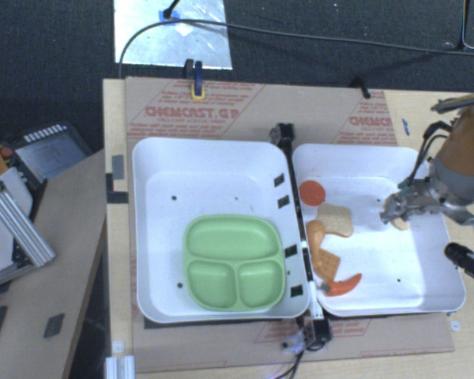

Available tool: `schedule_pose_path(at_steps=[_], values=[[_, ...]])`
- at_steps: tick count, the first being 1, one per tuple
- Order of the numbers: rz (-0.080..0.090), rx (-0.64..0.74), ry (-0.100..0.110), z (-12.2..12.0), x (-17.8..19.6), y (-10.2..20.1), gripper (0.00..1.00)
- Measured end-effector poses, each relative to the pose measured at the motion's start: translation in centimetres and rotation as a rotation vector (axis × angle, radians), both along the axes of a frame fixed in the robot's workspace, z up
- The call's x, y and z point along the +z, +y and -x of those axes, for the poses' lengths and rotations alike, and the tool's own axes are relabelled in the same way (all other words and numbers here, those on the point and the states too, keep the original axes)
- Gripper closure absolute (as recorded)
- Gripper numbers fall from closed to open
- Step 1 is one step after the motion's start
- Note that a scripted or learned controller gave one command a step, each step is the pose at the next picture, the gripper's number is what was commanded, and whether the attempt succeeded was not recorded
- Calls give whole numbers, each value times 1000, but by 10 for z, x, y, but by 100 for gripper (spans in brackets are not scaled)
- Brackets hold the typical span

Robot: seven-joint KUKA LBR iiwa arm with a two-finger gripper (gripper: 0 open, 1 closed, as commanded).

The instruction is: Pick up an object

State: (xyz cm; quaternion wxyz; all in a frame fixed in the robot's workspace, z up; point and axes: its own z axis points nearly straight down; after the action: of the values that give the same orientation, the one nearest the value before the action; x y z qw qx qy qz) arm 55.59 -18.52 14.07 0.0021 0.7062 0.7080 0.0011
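Note:
The right bin holds several toy foods along its left side: a red-orange round piece, a beige bread-like piece, an orange piece and a red pepper-like piece. My gripper hangs over the right-middle of this bin, reaching in from the right, well to the right of the beige piece. Nothing shows between its tips.
The left bin carries a green divided plate at its front. A black clamp sits at the bins' far junction. A grey device and metal rail lie off the bench at left.

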Motion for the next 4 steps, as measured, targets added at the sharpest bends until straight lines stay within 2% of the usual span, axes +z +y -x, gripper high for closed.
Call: schedule_pose_path(at_steps=[1, 2, 3, 4], values=[[1, 1, -3, 4, 63, -4, 100], [1, 2, -2, 5, 107, -3, 100], [-3, 7, 4, 8, 95, 57, 100], [-3, 7, 3, -1, 89, 110, 100]])
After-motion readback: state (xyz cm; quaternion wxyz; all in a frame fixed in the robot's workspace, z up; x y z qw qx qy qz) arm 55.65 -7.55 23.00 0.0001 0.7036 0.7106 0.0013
